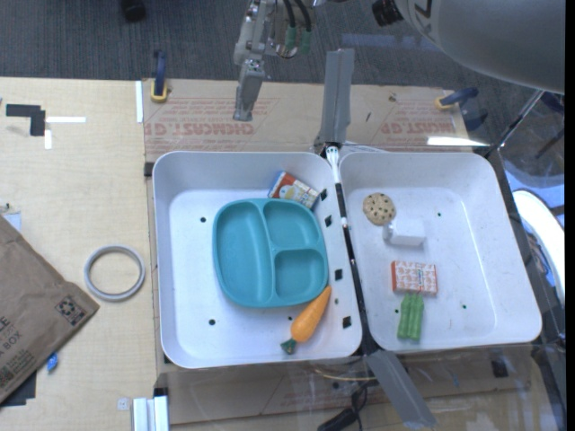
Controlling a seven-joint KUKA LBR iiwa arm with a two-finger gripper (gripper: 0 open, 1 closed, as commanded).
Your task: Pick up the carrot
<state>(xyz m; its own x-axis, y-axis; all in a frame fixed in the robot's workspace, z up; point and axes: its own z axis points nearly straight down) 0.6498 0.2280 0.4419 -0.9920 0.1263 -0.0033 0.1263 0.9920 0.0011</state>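
Gripper [245, 106] hanging beyond the bins' far edge, holding nothing; fingers' state impossible to tell. Well toward the camera from it, carrot [308, 319] lying in the left bin [184, 268], touching the teal plate [269, 251]. Orange, tapered, green stub; long axis diagonal, tip pointing up-right.

A robotics lab: a grey industrial arm [485, 16] looms at upper right over two white bins [171, 268] on a taped wooden bench [72, 178], carpet [72, 25] beyond.
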